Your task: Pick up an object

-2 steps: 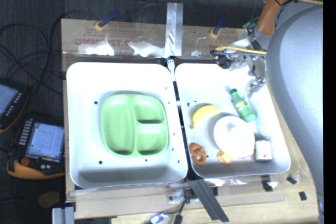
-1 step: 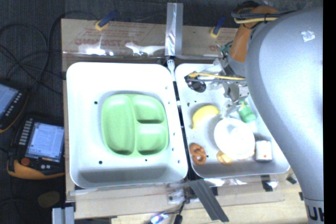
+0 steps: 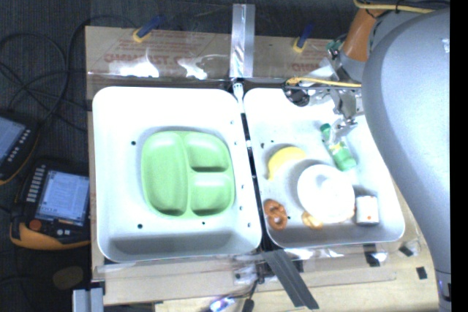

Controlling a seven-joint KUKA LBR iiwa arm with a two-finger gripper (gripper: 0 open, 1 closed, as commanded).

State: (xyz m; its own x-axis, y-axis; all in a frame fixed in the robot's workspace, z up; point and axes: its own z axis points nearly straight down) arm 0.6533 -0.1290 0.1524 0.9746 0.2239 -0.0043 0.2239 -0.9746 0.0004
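The right bin (image 3: 252, 157) holds several items. A small green bottle (image 3: 341, 155) lies near its right wall, a yellow object (image 3: 283, 158) sits at the middle left, and a white round bowl (image 3: 325, 193) rests in front. A brown pretzel (image 3: 276, 212) lies at the front left, with a small orange-brown piece (image 3: 310, 220) beside the bowl. A white box with a red mark (image 3: 366, 209) sits at the front right. My gripper (image 3: 343, 120) hangs low in the back right of this bin, just above the green bottle's cap end. The big grey arm hides the bin's right edge.
The left bin (image 3: 110, 157) holds a green divided plate (image 3: 187, 172). A metal divider post (image 3: 242, 40) stands behind the two bins. Cables and a handheld pendant (image 3: 51, 201) lie on the floor at left.
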